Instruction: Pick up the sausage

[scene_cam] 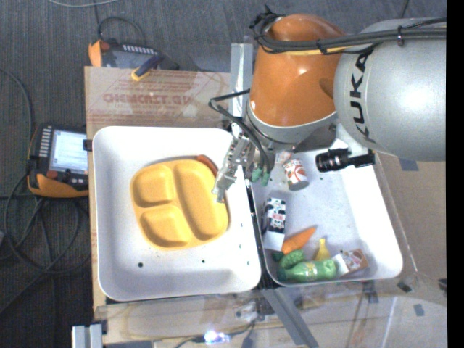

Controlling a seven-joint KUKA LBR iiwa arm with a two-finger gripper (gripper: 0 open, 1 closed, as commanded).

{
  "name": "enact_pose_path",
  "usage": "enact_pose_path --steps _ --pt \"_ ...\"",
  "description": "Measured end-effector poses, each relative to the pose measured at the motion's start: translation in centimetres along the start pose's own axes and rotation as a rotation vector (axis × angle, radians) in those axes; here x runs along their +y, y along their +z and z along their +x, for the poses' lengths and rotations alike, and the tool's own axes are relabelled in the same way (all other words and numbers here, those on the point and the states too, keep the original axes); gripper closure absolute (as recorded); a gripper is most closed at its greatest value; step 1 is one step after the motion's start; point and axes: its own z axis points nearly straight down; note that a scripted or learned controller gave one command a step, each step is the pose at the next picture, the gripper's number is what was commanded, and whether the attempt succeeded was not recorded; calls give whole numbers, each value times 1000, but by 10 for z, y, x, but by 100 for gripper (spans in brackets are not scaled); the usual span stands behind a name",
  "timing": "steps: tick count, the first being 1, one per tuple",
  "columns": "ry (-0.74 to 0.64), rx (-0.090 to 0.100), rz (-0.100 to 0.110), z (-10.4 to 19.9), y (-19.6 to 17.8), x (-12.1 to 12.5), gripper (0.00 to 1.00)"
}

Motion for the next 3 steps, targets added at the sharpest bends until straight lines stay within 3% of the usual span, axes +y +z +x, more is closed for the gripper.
enact_pose_path --steps 1,3 --pt "-346 -2 0 -7 13 -52 100" --pt "-1233 -4 -3 16 -46 0 100"
